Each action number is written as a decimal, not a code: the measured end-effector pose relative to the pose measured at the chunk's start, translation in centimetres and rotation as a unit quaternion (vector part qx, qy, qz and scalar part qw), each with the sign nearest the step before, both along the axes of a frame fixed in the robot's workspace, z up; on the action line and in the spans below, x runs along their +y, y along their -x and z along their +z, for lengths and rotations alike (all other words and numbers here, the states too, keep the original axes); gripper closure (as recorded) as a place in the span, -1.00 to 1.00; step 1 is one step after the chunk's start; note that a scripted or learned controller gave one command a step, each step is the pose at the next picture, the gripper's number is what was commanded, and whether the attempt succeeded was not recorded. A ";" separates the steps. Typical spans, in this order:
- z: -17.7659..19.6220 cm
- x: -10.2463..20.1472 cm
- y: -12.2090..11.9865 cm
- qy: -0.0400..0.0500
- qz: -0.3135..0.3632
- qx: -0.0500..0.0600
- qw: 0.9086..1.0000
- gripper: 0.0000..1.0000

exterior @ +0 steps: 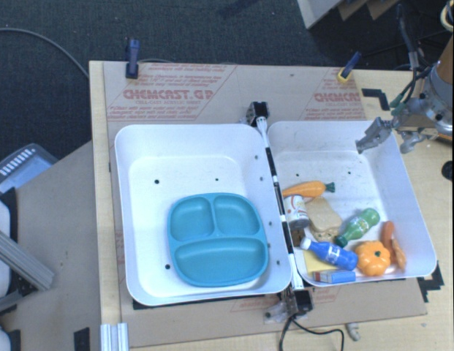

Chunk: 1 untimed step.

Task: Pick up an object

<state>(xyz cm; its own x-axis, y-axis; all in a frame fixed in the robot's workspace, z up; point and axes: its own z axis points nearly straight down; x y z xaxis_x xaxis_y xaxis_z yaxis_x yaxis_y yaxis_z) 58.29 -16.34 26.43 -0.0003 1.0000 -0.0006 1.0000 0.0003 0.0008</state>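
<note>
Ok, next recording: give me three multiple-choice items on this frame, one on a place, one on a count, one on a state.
1. Where does the blue divided plate lie?
A. in the left bin
B. in the right bin
C. on the bare bench

2. How many compartments does the plate have?
A. two
B. three
C. five

3. Where is the end effector relative to the toy pile?
A. pressed into the pile
B. lifting the carrot
C. over the right bin's far right corner, apart from the pile

Answers: 1 A, the plate sits in the left bin. 2 B, two small sections and one long one. 3 C, it hangs over the right bin, away from the carrot and the toys near it.
</note>
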 end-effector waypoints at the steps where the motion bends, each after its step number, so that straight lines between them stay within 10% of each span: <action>1: -13.4 -1.2 5.3 -0.001 -0.001 0.002 1.000 -1.00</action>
<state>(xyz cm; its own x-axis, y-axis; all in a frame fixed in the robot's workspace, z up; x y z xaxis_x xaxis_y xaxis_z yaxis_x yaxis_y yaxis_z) 53.00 -17.50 13.01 0.0011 1.0000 0.0007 1.0000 -0.0011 -0.0035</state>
